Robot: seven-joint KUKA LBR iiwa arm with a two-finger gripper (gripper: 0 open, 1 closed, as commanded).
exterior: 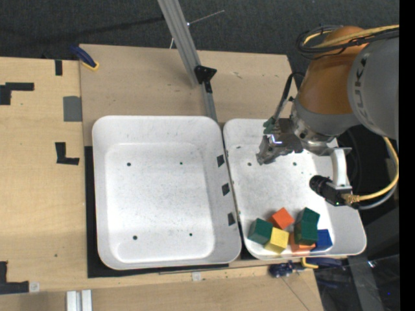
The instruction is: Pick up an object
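Several small blocks lie clustered in the near corner of the right bin [259,180]: a green block [260,230], a yellow one [279,239], an orange one [283,218], a dark green one [309,223] and a blue one [323,239]. My gripper [267,153] hangs over the far part of the right bin, well away from the cluster. Nothing shows between its fingers. The arm's grey and orange wrist [331,89] rises behind it at the right.
The left bin [155,193] sits beside the right one on the wooden bench. A slanted metal pole [185,37] stands behind the bins. Cables and a black fitting [324,188] hang over the right bin's right side.
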